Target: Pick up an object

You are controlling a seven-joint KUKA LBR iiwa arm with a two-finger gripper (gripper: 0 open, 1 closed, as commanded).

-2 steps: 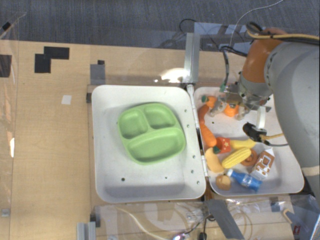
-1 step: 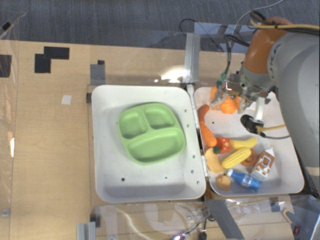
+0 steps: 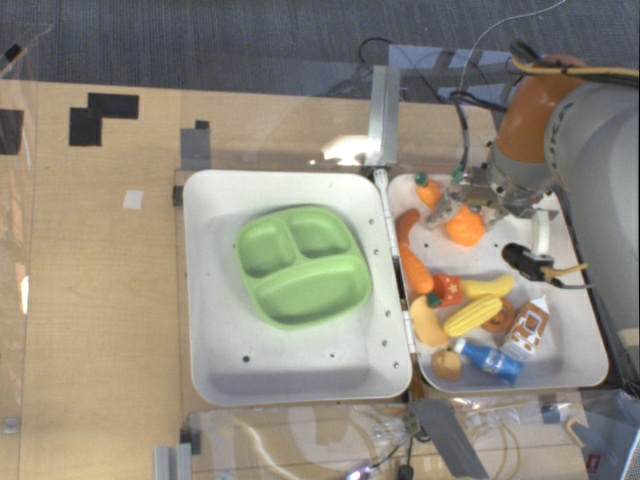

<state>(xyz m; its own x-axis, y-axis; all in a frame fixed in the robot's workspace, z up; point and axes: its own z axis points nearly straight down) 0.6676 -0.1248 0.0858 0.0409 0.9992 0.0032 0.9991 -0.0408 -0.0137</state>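
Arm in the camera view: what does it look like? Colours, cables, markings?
The arm is a bulky, rounded grey body with an orange band above the wrist. Below the band sits a metallic grey gripper assembly. Thin black cables run along the wrist, and a light cable loops off toward the top. No markings are legible.

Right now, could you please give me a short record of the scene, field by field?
left bin: holds a green divided plate
right bin: holds a pile of toy food
toys seen: orange fruit, carrot, banana, corn cob, blue bottle
arm: reaches over the right bin's far end
pincer: just above the orange fruit
grasp: cannot tell
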